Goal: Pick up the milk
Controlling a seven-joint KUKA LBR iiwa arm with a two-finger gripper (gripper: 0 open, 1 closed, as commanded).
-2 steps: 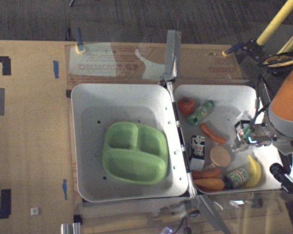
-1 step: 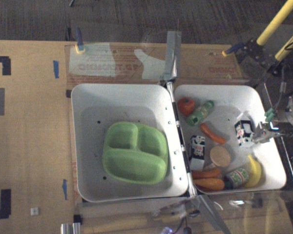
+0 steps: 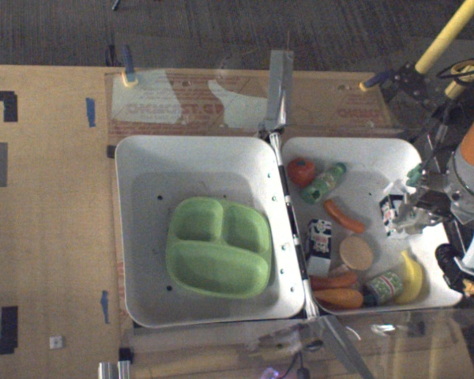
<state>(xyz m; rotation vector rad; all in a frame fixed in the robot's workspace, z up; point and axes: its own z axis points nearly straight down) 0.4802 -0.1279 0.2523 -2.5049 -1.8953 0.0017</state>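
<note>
Hovering at the right side of the right bin (image 3: 344, 147), the gripper (image 3: 411, 215) sits low over the bin floor; whether it is open, closed or gripping anything cannot be told, the metal parts being blurred together. A small black-and-white carton (image 3: 392, 212) stands just beside it, touching or nearly so; this may be a milk carton, though its print is too small to read. A second black-and-white carton (image 3: 320, 238), cow-patterned, lies against the bin's left wall, well apart from the gripper; it looks the likelier milk, and it is not held. Between the two lie a carrot (image 3: 344, 217), a tan round disc (image 3: 355, 253), a green bottle (image 3: 324, 183) and a tomato (image 3: 300, 170); a banana (image 3: 411, 277) lies near the right corner. The arm (image 3: 468, 172) is cut off at the frame edge. The left bin (image 3: 134, 164) holds a green divided plate (image 3: 220, 245), likely kept apart as clutter-free space.
</note>
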